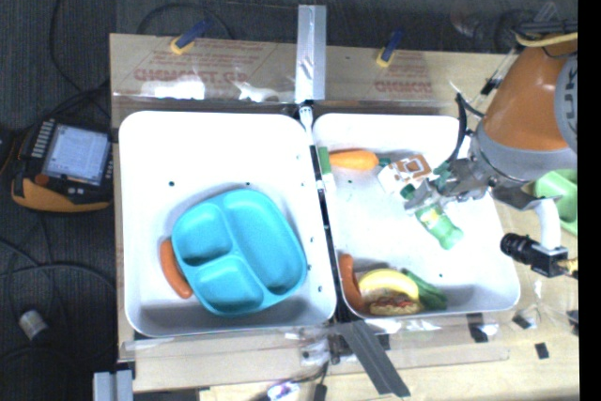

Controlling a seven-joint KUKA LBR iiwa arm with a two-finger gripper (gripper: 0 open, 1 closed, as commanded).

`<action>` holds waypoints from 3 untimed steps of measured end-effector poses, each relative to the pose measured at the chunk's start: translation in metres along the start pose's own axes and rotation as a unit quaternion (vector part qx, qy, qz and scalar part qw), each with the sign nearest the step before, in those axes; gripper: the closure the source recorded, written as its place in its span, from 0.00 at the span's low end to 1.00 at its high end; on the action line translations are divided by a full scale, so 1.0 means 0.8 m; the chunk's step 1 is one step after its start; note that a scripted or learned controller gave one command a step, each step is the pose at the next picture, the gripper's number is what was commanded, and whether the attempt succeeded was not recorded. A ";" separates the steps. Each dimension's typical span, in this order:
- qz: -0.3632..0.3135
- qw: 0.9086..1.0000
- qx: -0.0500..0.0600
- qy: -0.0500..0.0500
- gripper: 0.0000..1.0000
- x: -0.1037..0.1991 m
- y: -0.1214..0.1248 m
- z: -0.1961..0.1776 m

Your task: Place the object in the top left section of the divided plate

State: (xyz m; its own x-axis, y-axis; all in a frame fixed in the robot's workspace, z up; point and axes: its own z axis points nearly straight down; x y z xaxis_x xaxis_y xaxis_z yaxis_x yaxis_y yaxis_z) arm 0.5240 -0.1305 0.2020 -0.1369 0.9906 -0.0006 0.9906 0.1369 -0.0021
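One gripper hung over the right bin above a green bottle, its opening impossible to tell.

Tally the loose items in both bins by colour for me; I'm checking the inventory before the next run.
Blue: 1, the blue plastic divided plate
Orange: 2, the orange sausage beside the plate, the orange carrot
Green: 1, the green plastic bottle
White: 1, the white printed carton
Yellow: 1, the yellow banana
Brown: 1, the brown burger
Total: 7
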 end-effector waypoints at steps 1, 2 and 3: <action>0.009 1.000 0.000 -0.001 1.00 -0.016 0.111 -0.009; 0.316 0.949 0.001 -0.002 1.00 0.037 0.175 0.024; 0.316 0.949 0.001 -0.002 0.00 0.037 0.175 0.023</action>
State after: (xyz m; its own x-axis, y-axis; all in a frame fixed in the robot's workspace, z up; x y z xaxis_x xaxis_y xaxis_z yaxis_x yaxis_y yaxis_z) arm 0.6588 -0.0823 0.1829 0.4847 0.8747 -0.0058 0.8747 -0.4847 -0.0018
